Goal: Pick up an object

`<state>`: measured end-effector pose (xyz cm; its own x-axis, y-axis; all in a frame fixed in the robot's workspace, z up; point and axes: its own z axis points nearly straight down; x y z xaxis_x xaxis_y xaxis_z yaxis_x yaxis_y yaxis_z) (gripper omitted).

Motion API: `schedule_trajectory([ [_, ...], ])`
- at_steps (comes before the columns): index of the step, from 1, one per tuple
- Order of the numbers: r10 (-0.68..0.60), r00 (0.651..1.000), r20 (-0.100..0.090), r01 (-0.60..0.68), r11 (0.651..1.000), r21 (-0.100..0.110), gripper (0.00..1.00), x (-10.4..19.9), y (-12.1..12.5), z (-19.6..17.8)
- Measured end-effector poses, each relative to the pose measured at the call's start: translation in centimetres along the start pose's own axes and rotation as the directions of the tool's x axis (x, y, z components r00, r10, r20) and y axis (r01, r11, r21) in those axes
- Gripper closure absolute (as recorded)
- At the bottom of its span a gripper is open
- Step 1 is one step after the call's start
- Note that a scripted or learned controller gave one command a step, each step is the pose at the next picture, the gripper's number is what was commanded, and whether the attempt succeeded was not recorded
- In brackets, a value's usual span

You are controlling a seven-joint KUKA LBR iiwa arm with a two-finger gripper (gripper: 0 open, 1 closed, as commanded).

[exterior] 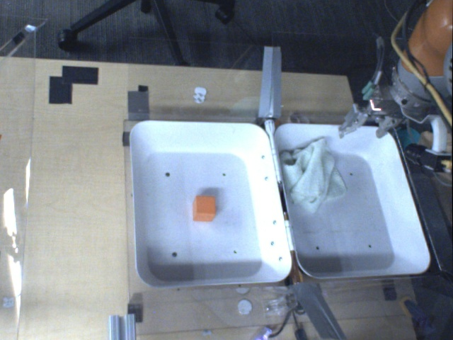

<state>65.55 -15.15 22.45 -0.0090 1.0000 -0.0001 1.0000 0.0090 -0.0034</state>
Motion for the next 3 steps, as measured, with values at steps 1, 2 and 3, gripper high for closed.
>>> schedule_trajectory([
  [1, -0.098, 0.995, 0.001, 0.098, 0.995, -0.006, 0.0, -0.9, -0.5, 13.1],
  [2, -0.104, 0.995, 0.001, 0.104, 0.995, -0.006, 1.0, -0.7, -0.4, 12.4],
  [3, -0.183, 0.983, 0.002, 0.183, 0.983, -0.011, 1.0, 5.0, 0.2, 3.2],
])
